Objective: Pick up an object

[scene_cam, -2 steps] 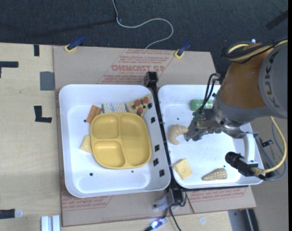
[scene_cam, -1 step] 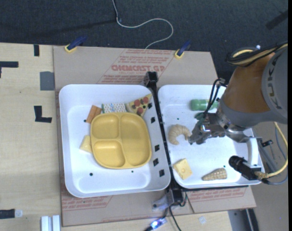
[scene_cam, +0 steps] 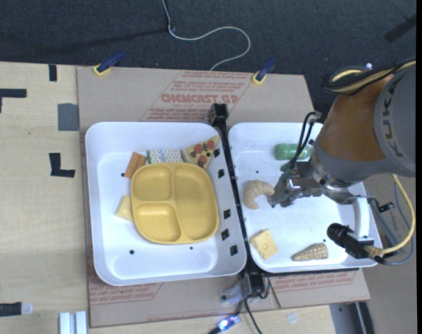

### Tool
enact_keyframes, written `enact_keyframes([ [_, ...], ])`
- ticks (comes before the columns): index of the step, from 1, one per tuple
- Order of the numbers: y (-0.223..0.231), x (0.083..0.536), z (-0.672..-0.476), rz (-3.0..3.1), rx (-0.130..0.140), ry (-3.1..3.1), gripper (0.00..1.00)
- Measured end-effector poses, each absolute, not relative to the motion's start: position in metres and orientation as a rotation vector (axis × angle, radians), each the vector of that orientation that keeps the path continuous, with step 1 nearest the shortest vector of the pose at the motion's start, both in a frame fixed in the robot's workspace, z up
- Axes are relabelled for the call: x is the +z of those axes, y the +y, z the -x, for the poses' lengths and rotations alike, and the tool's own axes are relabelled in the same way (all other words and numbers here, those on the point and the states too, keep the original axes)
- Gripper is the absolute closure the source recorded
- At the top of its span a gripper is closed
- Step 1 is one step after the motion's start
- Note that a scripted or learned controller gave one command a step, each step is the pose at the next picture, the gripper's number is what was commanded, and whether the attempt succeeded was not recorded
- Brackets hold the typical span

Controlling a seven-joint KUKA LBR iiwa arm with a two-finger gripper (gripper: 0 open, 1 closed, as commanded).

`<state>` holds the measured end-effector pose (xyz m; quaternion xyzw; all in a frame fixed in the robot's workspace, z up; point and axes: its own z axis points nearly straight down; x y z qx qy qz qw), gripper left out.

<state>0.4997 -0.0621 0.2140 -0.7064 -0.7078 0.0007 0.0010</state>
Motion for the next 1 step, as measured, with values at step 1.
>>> enact_keyframes([
  [1,-0.0605,0.2168,-0.5047,2.219,0.001,-2.222,1.0],
])
